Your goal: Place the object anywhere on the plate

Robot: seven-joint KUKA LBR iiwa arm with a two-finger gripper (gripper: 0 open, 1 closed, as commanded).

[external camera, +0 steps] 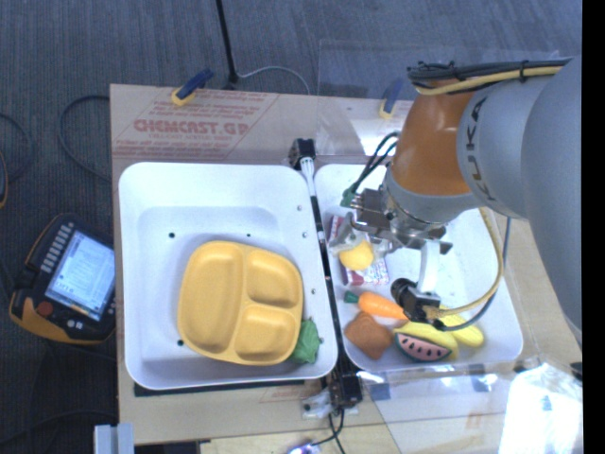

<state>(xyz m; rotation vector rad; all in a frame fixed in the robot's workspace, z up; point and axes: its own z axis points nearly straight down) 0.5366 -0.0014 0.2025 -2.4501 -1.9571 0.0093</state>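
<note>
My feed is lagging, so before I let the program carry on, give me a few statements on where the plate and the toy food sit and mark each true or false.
1. The yellow plastic divided plate lies in the left white bin. True.
2. The orange toy carrot already lies on the plate. False: it lies in the right white bin.
3. The toy watermelon slice sits beside the yellow toy banana. True.
4. A green leafy piece pokes out at the plate's near right corner. True.
5. The arm reaches over the left bin. False: it hangs over the right bin.

Grey arm (529, 140), orange wrist band (430, 145)
</note>
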